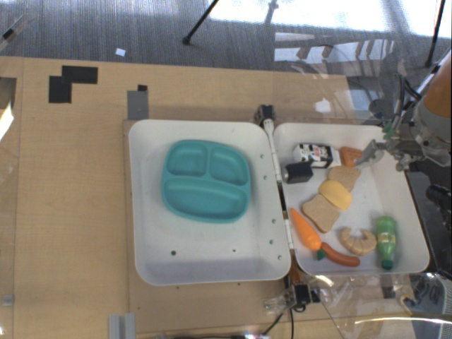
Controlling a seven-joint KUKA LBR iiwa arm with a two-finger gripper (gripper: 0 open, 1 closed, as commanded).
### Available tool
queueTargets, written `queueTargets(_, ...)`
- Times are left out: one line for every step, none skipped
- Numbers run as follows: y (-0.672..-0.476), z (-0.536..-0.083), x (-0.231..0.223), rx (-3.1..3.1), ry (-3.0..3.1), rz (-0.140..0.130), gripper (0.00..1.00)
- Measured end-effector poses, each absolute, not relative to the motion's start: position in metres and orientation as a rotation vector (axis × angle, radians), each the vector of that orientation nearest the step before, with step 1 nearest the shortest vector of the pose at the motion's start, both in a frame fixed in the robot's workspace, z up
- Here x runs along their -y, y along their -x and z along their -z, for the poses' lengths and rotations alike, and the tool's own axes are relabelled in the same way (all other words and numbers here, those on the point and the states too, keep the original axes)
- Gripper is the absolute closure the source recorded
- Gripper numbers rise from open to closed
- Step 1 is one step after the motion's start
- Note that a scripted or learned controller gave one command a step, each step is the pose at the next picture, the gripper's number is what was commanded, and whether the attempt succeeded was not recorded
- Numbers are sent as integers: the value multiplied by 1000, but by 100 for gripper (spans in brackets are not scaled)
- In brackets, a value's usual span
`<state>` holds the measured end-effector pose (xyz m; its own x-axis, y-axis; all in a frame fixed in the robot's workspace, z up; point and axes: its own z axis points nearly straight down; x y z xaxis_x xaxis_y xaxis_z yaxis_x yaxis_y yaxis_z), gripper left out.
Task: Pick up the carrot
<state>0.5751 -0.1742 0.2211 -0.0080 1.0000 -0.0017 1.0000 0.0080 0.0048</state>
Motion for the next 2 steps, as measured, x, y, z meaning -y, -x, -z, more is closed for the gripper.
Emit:
queueTargets(-489,-173,160,-2298,-2146,3,0)
queueTargets(-597,-92,132,-2310,-2093,-19,0)
